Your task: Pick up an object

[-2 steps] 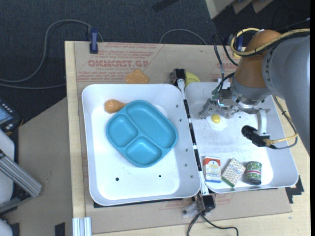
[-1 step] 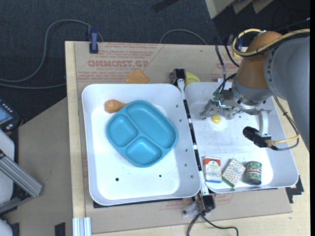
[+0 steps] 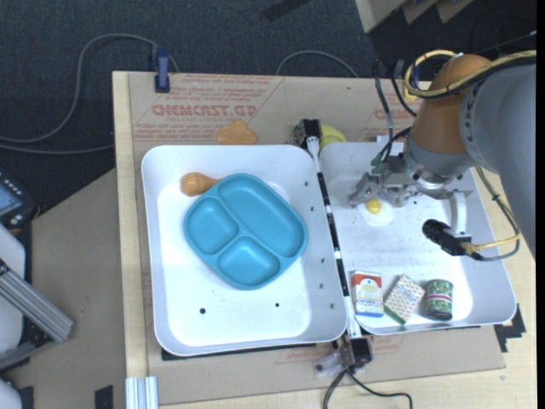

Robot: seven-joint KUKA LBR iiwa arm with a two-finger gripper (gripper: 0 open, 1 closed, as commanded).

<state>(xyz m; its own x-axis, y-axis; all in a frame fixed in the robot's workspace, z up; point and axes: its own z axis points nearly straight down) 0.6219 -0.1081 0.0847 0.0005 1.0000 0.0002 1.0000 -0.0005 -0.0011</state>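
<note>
The gripper (image 3: 375, 196) hangs right of frame centre — its 2 fingers spread, gripping nothing — and the small yellow object (image 3: 373, 205) lies directly beneath, between the tips.

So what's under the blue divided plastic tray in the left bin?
The blue divided plastic tray lies on the left white bin's floor. An orange drumstick-shaped toy pokes out at its upper-left edge; whether it runs beneath is hidden, as is anything else under the tray.
</note>
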